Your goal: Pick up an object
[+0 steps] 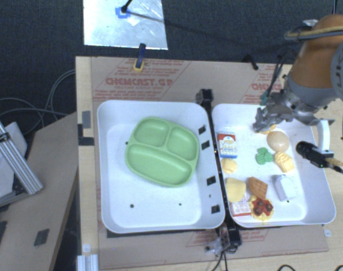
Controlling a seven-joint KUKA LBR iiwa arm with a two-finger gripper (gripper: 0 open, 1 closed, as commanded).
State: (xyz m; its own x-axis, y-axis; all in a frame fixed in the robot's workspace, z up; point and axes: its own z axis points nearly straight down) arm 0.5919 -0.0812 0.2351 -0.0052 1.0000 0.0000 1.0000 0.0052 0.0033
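On the bench (pixel 160 75): we see two shallow white bins side by side, with printed cardboard under them.
Left bin (pixel 114 208): we find a green divided tray (pixel 163 151) lying near its middle, three compartments, tilted a little in the view.
Right bin (pixel 315 202): we count a scatter of small toy foods here.
Arm (pixel 321 55): it reaches in from the right, grey with an orange band above the wrist, over the far right corner of the right bin.
Pincer (pixel 265 123): it hangs low over the far part of the right bin, just above the egg; we cannot tell how wide it stands, and we see nothing in it.
Egg (pixel 277 139): a pale egg shape, just beside the pincer, nearer to us.
Green piece (pixel 264 156): it lies just below the egg, touching or nearly so.
Yellow ridged piece (pixel 284 162): right of the green piece.
Small carton (pixel 226 144): red and white, by the bin's left wall.
Near corner: a yellow lump (pixel 235 189), a brown wedge (pixel 257 186), a red berry cluster (pixel 263 208) and a white block (pixel 284 187).
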